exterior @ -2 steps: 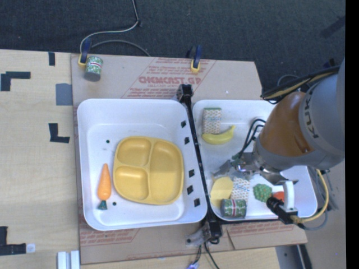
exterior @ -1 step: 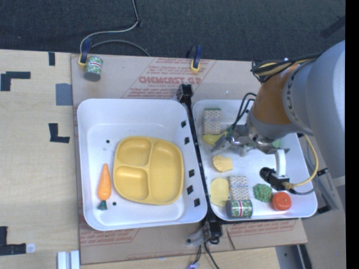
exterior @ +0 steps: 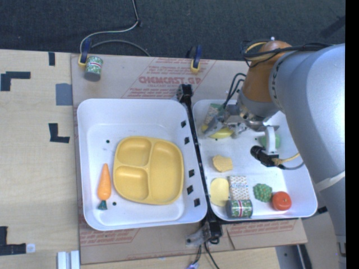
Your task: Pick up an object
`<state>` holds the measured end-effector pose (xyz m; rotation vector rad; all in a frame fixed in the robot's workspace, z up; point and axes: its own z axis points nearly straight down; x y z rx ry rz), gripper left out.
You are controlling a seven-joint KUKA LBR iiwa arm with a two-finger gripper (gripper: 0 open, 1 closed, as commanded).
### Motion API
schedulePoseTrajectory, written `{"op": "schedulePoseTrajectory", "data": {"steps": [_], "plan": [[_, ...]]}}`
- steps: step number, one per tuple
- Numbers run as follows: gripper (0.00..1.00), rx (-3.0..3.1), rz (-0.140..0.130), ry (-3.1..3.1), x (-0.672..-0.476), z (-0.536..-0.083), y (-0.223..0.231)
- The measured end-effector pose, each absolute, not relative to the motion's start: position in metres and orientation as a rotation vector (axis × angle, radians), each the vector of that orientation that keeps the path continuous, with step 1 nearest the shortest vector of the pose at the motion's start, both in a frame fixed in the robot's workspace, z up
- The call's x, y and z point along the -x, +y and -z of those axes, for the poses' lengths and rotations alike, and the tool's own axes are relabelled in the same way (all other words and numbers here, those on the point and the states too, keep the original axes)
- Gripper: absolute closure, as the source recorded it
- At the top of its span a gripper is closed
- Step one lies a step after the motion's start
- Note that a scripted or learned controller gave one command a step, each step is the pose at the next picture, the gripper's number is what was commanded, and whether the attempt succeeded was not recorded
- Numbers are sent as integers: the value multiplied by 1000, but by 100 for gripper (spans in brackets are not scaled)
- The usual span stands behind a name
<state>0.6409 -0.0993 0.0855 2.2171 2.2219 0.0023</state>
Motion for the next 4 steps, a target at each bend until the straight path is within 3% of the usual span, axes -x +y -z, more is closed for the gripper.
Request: {"op": "schedulePoseTrajectory", "data": {"steps": [1, 2, 3, 4], "plan": [[100, -2220, 7, 2228, -639, -94, -99], [0, -2219, 7, 2227, -639, -94, -99], [0, -2236, 25, 2232, -664, -84, -96], [100, -2234, 30, 2232, -664, -93, -96]]}}
